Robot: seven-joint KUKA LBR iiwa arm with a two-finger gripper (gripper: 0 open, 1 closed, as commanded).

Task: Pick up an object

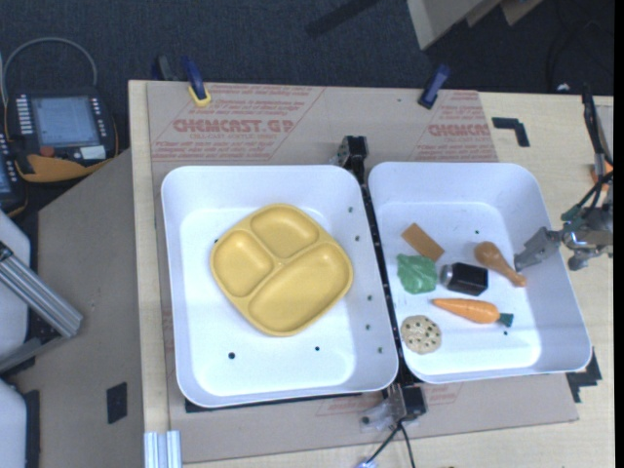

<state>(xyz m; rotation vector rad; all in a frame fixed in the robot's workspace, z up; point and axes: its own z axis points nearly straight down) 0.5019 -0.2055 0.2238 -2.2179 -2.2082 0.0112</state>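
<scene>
Jaws state: cannot tell; gripper (542, 247) sits at right bin's (487, 175) right wall, blurred and part-hidden, nothing visible between them. Task looks unstarted: all objects lie on bin floor. Likely target, judged: drumstick (498, 261) nearest gripper, long axis diagonal, thick end upper-left, thin end lower-right. Carrot (467, 310) lies near-horizontal, green tip right. Cookie (420, 333), green piece (418, 274), black block (467, 279) nearby. Yellow plate (283, 268) in left bin (190, 261).

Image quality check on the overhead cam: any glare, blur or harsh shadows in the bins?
Camera view: even, soft lighting; the right bin floor reads near-blown white but without hard glare. The yellow plate shows only a mild sheen. Carrot and cookie are sharp, with faint shadows. The gripper at the right rim looks slightly soft.
</scene>
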